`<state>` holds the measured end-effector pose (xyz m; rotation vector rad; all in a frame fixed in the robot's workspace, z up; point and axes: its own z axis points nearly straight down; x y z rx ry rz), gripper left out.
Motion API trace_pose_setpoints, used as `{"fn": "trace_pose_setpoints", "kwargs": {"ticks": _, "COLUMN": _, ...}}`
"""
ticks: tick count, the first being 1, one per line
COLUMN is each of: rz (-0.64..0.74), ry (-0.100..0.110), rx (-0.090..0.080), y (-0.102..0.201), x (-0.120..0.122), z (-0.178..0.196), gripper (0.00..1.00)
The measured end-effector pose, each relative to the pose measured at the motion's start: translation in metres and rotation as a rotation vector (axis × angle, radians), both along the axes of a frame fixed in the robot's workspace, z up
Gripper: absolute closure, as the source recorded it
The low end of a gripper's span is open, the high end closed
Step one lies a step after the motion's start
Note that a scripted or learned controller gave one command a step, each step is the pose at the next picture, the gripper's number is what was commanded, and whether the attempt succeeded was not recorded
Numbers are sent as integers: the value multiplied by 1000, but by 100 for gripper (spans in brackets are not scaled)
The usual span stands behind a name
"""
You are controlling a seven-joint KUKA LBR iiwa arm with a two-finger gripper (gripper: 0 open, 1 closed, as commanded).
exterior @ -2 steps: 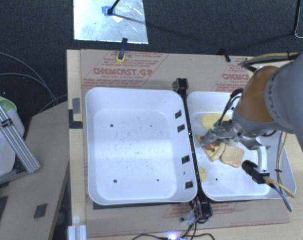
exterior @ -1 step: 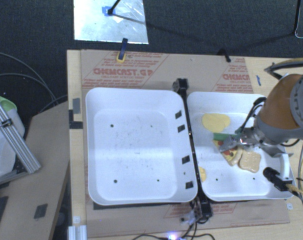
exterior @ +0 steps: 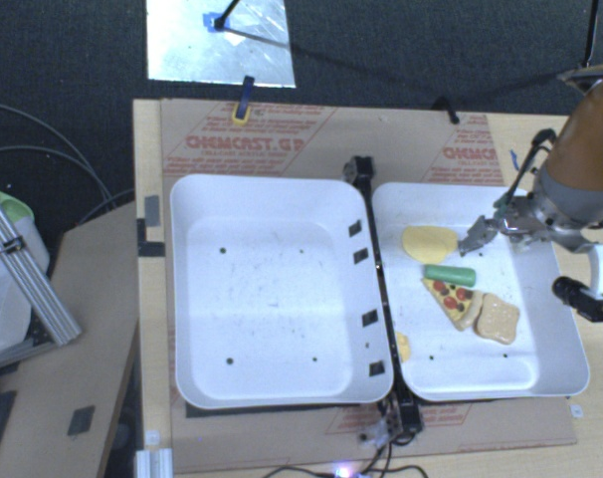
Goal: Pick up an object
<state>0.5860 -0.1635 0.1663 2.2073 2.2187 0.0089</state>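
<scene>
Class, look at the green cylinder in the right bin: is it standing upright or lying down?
Lying down. The green cylinder rests lengthwise on the right bin floor.

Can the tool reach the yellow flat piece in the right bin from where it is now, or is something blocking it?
Probably yes. The tool hangs just right of the yellow flat piece, which lies uncovered in the right bin. The green cylinder lies just below it and may crowd a grasp.

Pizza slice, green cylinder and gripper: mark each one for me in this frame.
pizza slice (exterior: 453, 298), camera view, on its topped middle.
green cylinder (exterior: 449, 275), camera view, mid-length on its side.
gripper (exterior: 475, 239), camera view, at its tip above the right bin.
</scene>
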Motion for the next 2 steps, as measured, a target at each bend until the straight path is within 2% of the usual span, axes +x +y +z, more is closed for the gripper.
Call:
{"fn": "trace_pose_setpoints", "kwargs": {"ticks": 1, "rz": -11, "ry": 11, "rx": 7, "y": -45, "x": -60, "z": -83, "gripper": 0}}
{"fn": "trace_pose_setpoints", "kwargs": {"ticks": 2, "rz": 1, "ry": 1, "rx": 6, "y": -42, "x": -55, "z": -67, "gripper": 100}}
